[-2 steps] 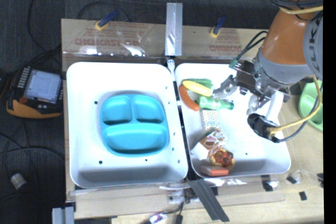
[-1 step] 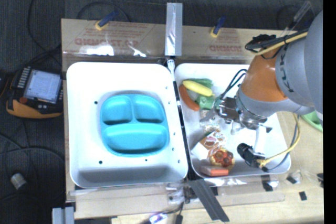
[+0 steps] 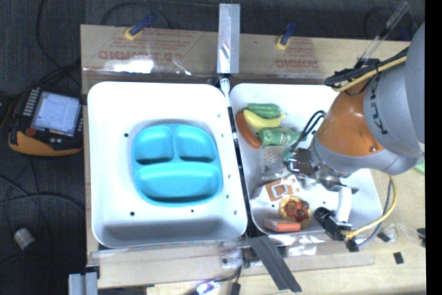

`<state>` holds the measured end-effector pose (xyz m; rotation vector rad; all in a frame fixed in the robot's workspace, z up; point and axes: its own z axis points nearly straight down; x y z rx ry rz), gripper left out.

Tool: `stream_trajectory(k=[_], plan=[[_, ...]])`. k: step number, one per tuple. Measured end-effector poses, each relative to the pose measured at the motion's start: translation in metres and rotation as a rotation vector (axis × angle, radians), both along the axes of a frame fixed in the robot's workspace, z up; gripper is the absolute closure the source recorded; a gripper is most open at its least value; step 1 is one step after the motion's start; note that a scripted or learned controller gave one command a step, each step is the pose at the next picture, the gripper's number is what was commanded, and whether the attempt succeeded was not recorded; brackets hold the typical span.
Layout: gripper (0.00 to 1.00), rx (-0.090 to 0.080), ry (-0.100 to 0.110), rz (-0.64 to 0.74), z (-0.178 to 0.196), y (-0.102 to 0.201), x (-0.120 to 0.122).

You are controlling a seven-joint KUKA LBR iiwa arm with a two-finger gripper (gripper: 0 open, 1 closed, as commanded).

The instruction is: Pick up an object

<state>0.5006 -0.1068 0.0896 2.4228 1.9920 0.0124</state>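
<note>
Grey arm (image 3: 404, 107) enters from right edge of frame, bulky upper link at upper right. Orange band (image 3: 352, 124) at centre right, above wrist. Wrist angled down-left. Hand (image 3: 293, 164) at lower centre-right of frame, pointing left and down. Cables looped along wrist.

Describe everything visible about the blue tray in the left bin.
The blue tray is a glossy, light-blue plastic-looking dish with rounded corners and three compartments: two smaller ones at the far side, one wide one nearer the camera. It lies flat and upright near the middle of the left bin, resting on its white floor, with nothing in it.
</note>
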Motion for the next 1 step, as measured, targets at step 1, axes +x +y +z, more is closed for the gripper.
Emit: stream_trajectory(k=[1], plan=[[0.00,-0.004,-0.001,0.110,0.0000,-0.0082,0.0626]])
